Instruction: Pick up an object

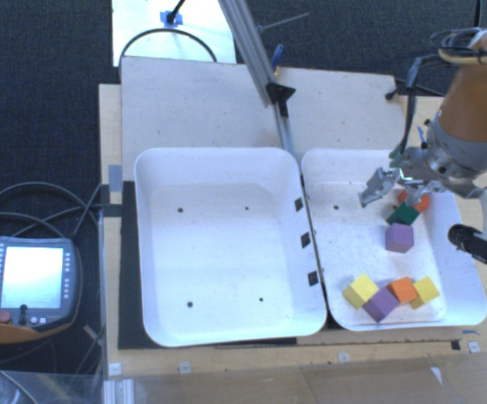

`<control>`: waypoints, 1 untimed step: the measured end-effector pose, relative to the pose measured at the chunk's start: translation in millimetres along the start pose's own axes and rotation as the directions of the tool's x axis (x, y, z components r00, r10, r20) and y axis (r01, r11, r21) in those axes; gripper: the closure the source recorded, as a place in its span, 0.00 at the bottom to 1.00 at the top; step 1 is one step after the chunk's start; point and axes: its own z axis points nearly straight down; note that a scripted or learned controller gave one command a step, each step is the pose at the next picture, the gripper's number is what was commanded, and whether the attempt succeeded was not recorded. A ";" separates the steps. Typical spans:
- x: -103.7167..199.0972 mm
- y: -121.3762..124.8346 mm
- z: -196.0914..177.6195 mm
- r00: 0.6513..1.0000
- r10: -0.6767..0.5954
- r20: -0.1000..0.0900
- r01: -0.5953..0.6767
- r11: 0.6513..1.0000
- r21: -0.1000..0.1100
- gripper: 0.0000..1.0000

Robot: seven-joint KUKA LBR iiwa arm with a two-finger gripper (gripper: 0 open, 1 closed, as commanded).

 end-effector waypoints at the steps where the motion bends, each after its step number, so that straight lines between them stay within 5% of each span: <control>1: -0.2 0.8 -2.4 1.000 0.001 0.001 -0.001 1.000 -0.005 0.00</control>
